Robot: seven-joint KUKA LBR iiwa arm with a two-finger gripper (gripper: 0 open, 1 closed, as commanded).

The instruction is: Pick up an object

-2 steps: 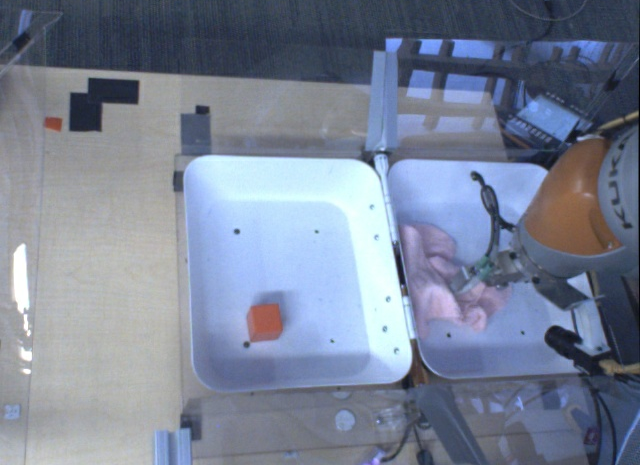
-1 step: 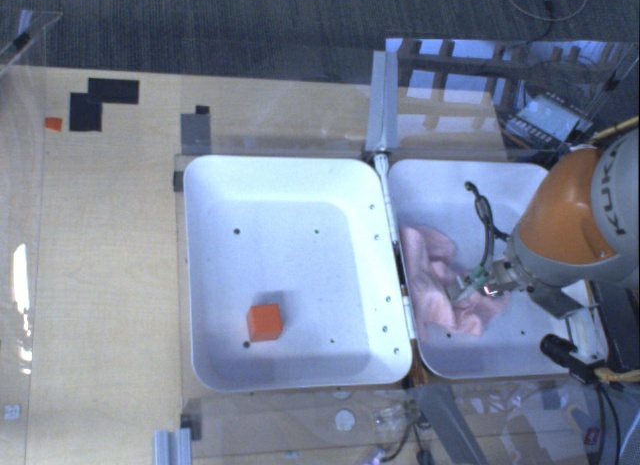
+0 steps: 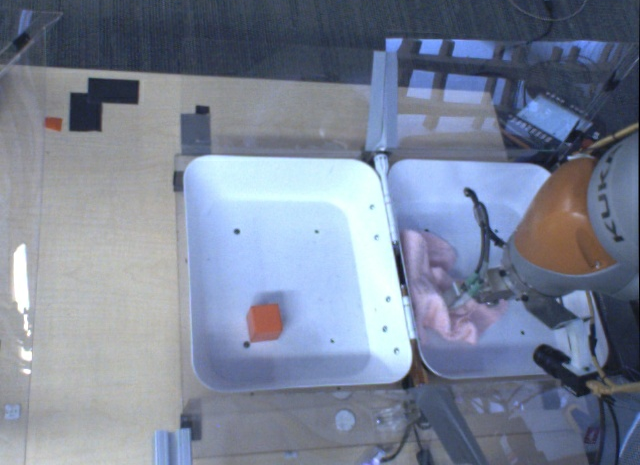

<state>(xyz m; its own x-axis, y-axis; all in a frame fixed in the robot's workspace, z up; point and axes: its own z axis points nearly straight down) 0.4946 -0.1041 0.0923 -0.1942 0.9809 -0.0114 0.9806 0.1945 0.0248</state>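
Note:
A pink crumpled cloth (image 3: 436,285) lies in the right bin (image 3: 520,185), against its left wall. My gripper (image 3: 468,293) is low in that bin, right at the cloth's right edge, below the orange-banded wrist. An orange cube (image 3: 265,322) sits in the left bin (image 3: 230,193), near its front left corner, far from the gripper.
A metal divider rail (image 3: 393,253) runs between the two bins. A black cable (image 3: 480,223) arches over the right bin by the wrist. Black blocks (image 3: 100,101) and a small orange tag (image 3: 53,124) rest on the bench at far left. Framing stands behind the right bin.

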